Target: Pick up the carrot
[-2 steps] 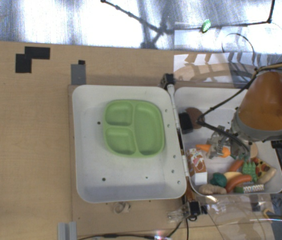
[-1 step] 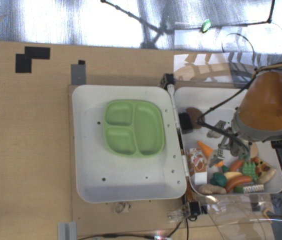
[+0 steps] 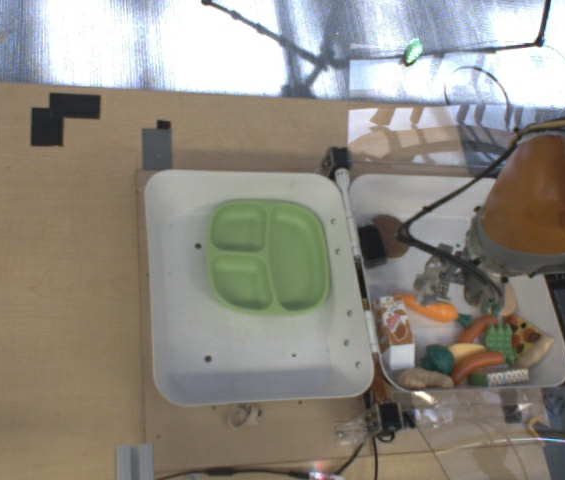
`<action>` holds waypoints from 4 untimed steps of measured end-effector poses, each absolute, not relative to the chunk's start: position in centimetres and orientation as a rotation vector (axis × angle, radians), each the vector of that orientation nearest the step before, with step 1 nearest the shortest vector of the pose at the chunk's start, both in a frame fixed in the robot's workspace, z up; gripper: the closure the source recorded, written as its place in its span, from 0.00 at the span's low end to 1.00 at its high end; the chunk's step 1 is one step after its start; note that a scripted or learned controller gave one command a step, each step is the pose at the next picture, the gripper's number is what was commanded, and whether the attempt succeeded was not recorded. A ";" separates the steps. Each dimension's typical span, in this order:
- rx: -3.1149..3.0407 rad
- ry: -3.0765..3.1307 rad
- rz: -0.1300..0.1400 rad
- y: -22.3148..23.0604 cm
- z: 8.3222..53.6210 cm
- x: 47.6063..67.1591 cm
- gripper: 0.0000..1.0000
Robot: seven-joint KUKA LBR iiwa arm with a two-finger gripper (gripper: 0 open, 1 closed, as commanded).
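The carrot [image 3: 432, 310], orange with a pale green end, lies in the right bin [image 3: 417, 200] at the top of a pile of toy food. My gripper [image 3: 459, 290] hangs just above and to the right of it, under the arm's orange band [image 3: 532, 208]. Its fingers stand spread apart, and I see nothing held between them. The left fingertip [image 3: 434, 286] is close over the carrot's middle; I cannot tell if it touches.
Packed around the carrot are a white carton [image 3: 394, 330], red sausages [image 3: 482, 326], a green block [image 3: 500, 338], a pizza slice [image 3: 534, 344] and a beige piece [image 3: 420, 377]. A brown disc [image 3: 392, 232] lies further back. The left bin [image 3: 172, 368] holds a green divided plate [image 3: 267, 256].
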State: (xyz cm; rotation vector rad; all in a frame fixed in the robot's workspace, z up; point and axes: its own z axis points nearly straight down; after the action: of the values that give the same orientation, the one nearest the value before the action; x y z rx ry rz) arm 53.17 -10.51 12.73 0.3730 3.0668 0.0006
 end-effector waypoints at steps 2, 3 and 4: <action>-0.338 3.091 -0.007 -11.5 9.2 51.2 0.00; -0.489 3.089 -0.009 -17.9 10.4 52.6 0.00; -1.015 2.953 -0.013 -20.6 9.1 62.4 0.00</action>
State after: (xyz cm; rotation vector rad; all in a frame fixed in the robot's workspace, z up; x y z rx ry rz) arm 62.37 -20.57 9.05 -1.0151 2.9534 -0.0127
